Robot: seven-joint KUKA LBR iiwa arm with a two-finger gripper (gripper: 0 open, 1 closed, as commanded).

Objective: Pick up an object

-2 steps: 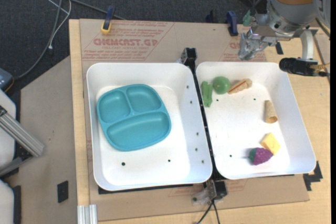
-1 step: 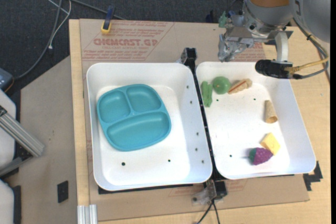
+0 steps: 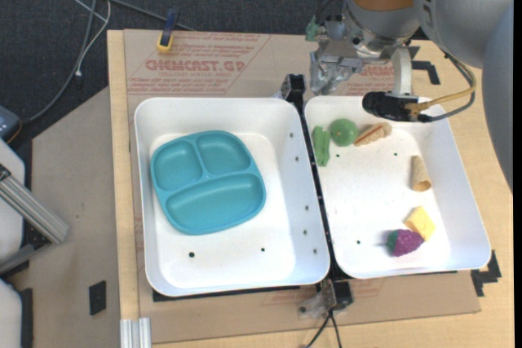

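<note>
The right bin (image 3: pixel 459 190) holds several small toy foods. A green pod (image 3: pixel 320 147) lies by its left wall, with a round green piece (image 3: pixel 343 131) and an orange-tan stick (image 3: pixel 371 134) beside it. Farther right lies a tan cone (image 3: pixel 419 173). Near the front sit a yellow block (image 3: pixel 421 222) and a purple grape bunch (image 3: pixel 404 242). My gripper (image 3: pixel 329 77) hangs over the bin's far left corner, above and behind the green pieces, with nothing seen in it.
In the left bin (image 3: pixel 147 200) lies a teal divided plate (image 3: pixel 209 180). A black fitting with cable (image 3: pixel 395 104) juts over the right bin's far edge. A blue clamp (image 3: pixel 168 30) sits on the cardboard behind the bins.
</note>
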